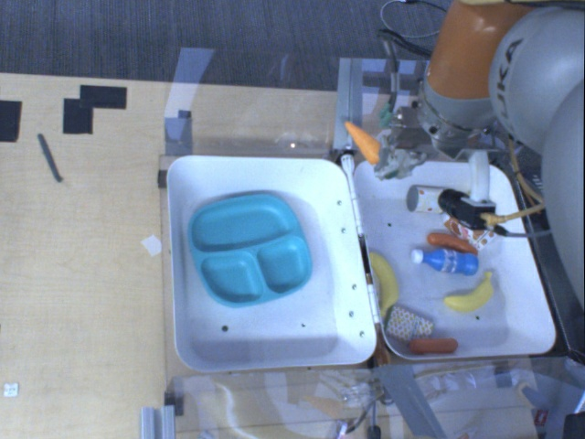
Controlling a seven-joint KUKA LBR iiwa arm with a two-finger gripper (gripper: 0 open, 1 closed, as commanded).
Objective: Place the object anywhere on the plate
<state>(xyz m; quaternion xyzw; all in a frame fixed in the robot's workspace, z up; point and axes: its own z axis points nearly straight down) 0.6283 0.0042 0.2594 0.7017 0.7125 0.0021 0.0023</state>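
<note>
Pale wooden table [82,273] carries two white bins side by side; the left bin [265,350] holds a blue divided plate [249,245], bare of food, and the right bin [521,323] holds the clutter.

The end effector [395,158] hangs over the far edge of the right bin, near the wall shared with the left bin; an orange carrot [362,141] pokes out just beside it toward the table's far edge; I cannot tell whether it sits pinched in the grip or merely lies against it, since the wrist hides the contact.

Judging from this, the risk is a loose hold; carried across the shared wall, the carrot may slip and fall short of the plate, or tip off its raised rim; a low carry could also knock that wall.
</note>
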